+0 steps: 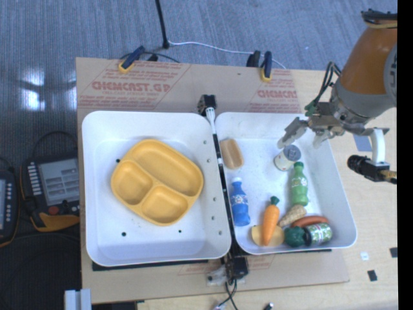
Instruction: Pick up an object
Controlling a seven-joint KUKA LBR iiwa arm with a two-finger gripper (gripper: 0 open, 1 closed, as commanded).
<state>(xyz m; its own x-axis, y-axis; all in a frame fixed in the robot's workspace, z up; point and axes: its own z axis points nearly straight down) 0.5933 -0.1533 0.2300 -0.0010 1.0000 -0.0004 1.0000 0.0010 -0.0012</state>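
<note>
My gripper [302, 138] hangs over the back of the right bin [342, 202], its two fingers spread open with nothing between them. Just below it lies a small white cup with a grey lid [287, 157]. Further forward in the same bin are a green bottle [298, 185], a blue bottle [239, 202], a carrot [271, 217], a red sausage [311, 221] and a dark green can [311, 235]. A tan bread roll [230, 152] lies by the bin's left wall.
The left bin [97, 173] holds a yellow divided plate [157, 181]. A black clamp [207, 103] sits at the back where the bins meet. Clips [265, 66] and a cable run along the cardboard's far edge.
</note>
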